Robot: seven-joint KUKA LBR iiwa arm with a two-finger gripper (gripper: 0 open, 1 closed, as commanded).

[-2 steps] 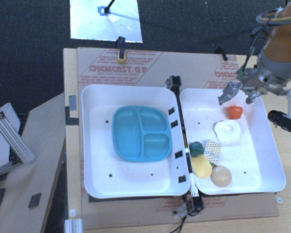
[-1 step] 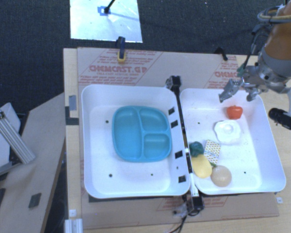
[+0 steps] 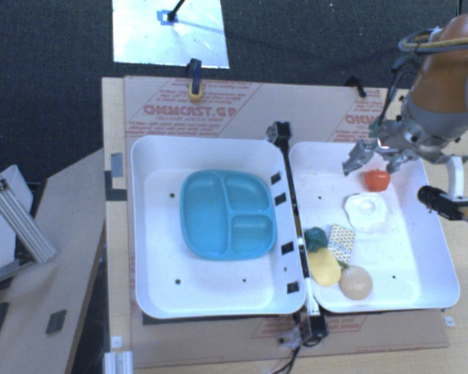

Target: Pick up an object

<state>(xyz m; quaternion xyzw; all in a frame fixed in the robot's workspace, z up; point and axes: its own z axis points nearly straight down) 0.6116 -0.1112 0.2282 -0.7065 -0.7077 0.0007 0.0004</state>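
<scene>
Red "CHEMCAST GP" lettering is printed on the board (image 3: 189,109) under the bins.

Grey arm (image 3: 444,119) with orange band, metallic end effector (image 3: 378,156).

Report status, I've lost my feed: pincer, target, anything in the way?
Pincer open over right white bin, holding nothing. Small round orange-red object just below it. White fried-egg piece beside it.

Single fixed camera above the bench, looking down at a slant, left bin (image 3: 152,209) and right bin (image 3: 429,263) both in frame, arm (image 3: 444,76) entering from the right, moderately distant
</scene>
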